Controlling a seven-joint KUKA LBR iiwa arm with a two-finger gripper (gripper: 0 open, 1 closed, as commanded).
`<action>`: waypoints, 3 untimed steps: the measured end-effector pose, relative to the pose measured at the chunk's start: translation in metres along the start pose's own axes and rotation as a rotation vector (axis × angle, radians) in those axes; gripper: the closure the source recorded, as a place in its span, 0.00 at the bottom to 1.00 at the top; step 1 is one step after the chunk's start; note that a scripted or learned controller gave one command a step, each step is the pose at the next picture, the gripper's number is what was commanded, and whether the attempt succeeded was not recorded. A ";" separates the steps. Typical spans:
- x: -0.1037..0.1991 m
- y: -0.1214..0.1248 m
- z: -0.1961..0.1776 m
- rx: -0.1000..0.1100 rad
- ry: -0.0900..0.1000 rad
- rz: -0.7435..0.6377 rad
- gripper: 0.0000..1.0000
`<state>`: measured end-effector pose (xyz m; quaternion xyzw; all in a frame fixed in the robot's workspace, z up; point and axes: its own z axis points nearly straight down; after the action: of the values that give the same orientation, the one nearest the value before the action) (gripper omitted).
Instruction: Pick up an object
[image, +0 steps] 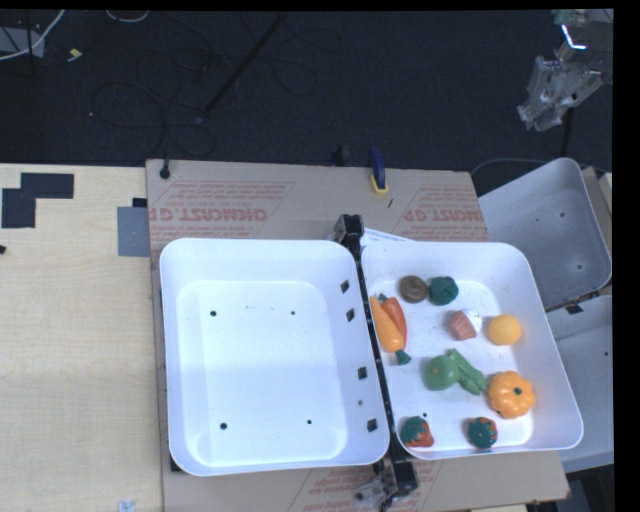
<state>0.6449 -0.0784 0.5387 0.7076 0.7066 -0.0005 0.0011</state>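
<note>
Gripper hangs above bin of toy vegetables.

— Where does your camera sit?
— Above my bench, fixed, looking down at a slant, far enough off to take in both bins.
— How do they lie?
— Left bin mid-frame, right bin toward the bench's right edge, dark floor beyond the far edge.
</note>
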 end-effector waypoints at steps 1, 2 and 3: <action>0.108 -0.023 0.001 0.005 0.006 -0.013 1.00; 0.103 -0.022 0.001 0.006 0.002 -0.005 0.00; 0.278 -0.025 0.025 0.008 0.006 -0.018 0.00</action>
<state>0.6205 0.1994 0.5134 0.7013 0.7129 -0.0014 -0.0039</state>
